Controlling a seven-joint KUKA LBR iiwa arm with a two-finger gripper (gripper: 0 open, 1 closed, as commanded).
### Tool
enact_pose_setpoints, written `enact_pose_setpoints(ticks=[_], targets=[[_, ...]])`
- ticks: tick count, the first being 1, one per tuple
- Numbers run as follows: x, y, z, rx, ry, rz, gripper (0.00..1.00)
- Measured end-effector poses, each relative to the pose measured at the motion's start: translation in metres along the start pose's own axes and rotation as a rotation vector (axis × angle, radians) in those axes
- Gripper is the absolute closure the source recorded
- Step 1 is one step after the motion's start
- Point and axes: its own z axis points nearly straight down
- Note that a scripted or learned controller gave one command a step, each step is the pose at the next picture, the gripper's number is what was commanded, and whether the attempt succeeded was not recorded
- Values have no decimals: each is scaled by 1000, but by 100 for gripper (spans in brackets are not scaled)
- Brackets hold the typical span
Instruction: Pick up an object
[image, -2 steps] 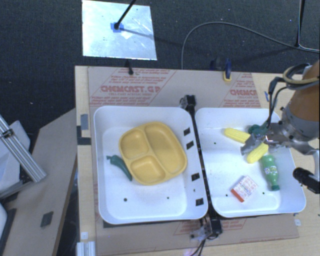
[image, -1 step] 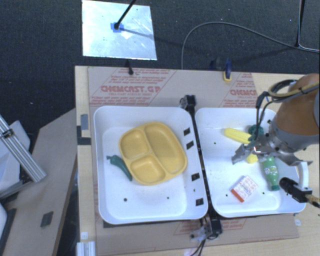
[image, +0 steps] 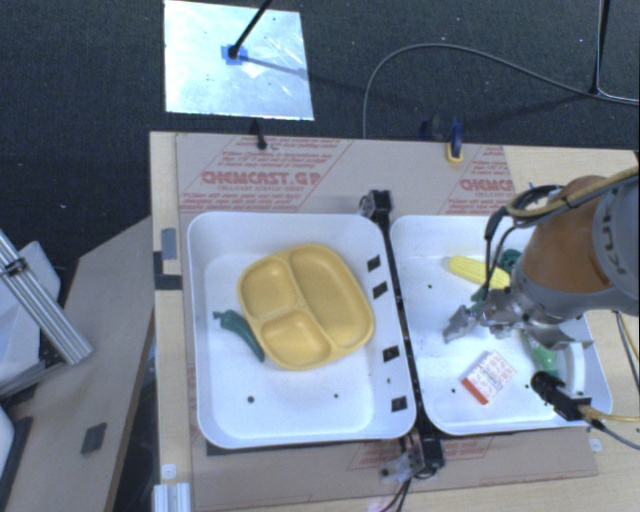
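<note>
— What do we see in the right bin (image: 430, 300)?

— A small white and red packet (image: 488, 376) lies flat near its front edge. A yellow object (image: 465, 267) sits toward the far edge, with something green (image: 510, 260) just beside it, partly behind the arm (image: 565, 250). Another green piece (image: 545, 357) shows by the right wall.

— And the gripper (image: 465, 322)?

— We find it low over the middle of that bin, between the yellow object and the packet, apart from both. Nothing lies between its fingers; we cannot tell whether they are spread or closed.

— The left bin (image: 215, 300)?

— We see a yellow divided plate (image: 305, 305) at its centre, a dark green object (image: 240, 330) touching the plate's left edge.
</note>
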Motion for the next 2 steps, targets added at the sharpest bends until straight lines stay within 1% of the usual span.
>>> enact_pose_setpoints(ticks=[1, 2], targets=[[0, 1, 34, -5, -2, 2, 0], [0, 2, 21, -8, -1, 0, 100]])
